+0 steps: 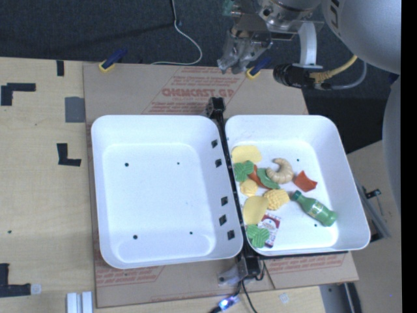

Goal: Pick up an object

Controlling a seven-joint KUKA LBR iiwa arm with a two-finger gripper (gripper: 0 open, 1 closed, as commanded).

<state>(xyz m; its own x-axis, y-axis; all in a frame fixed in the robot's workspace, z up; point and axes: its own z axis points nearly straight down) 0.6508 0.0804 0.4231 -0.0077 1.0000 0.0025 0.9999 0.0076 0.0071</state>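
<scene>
The right bin (326, 132) holds a cluster of small toy foods: a green bottle (315, 208), a tan croissant-like piece (282, 169), a red-orange piece (305, 182), a yellow corn-like piece (276, 199), yellow chips (245, 154), green leafy bits (244, 171) and a small red-and-white packet (269, 225). My gripper (238, 56) hangs high above the bench beyond the far edge of the bins, well away from the objects. Nothing can be seen between its fingers.
The left bin (156, 191) sits beside the right one, joined by a black clamp strip (221, 175). Both rest on a cardboard sheet (189, 93). A white cable (186, 34) and blue-yellow clips (112, 59) lie at the back.
</scene>
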